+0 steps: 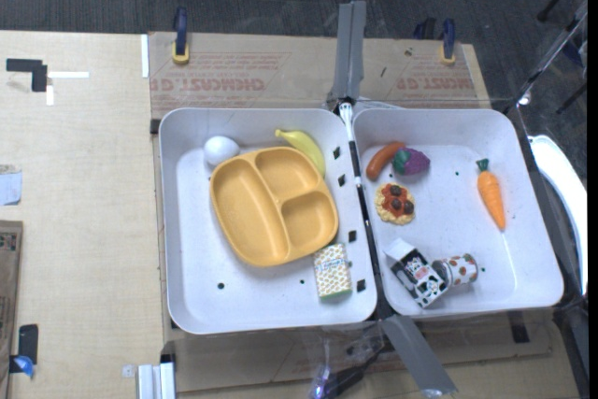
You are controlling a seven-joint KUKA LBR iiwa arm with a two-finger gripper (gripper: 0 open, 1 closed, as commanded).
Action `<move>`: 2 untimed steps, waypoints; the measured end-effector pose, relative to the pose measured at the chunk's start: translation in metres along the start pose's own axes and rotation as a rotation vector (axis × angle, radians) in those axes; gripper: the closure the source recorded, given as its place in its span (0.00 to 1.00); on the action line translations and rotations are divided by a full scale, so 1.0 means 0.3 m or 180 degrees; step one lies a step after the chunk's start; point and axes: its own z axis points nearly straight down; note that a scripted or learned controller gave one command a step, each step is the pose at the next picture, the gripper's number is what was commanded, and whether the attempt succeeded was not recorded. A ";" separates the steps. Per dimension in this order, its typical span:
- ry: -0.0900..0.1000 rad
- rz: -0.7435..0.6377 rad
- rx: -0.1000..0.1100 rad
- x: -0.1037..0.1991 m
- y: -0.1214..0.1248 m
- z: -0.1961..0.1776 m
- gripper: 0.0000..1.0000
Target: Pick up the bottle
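Bottle (460, 269): small, pale with red spots and a darker end, lying on its side in the right bin (523, 229), close to that bin's near wall and toward its near right corner

Touching the bottle on its left: black-and-white cow-print carton (416, 277), also tipped over, its white top pointing away from the bottle

Farther up the bin floor from the bottle, to its upper left: toy pizza (396, 203), round, with dark and red toppings, lying flat and apart from the carton

Above the bottle and slightly right: carrot (491, 193), orange with a green top, lying lengthwise with its tip toward the bottle, well apart from it

Far end of the bin from the bottle: red sausage (383, 160), tilted, and just beside it a purple toy with a green cap (412, 162); kind of fruit or vegetable cannot be told

Left of the bottle, across the divider, in the left bin (187, 285): small green-patterned box (332, 273), at about the bottle's level; beyond it a yellow three-part plate (273, 204), with a banana (304, 149) at its far edge and a white egg (221, 149) at its far left corner

Cardboard sheet (252, 70) under both bins, held by blue clamps (179, 23) at the far edge
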 end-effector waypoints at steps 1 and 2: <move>0.0044 0.0056 -0.0026 0.070 0.082 0.068 1.00; 0.0030 0.0040 -0.0020 0.074 0.082 0.044 1.00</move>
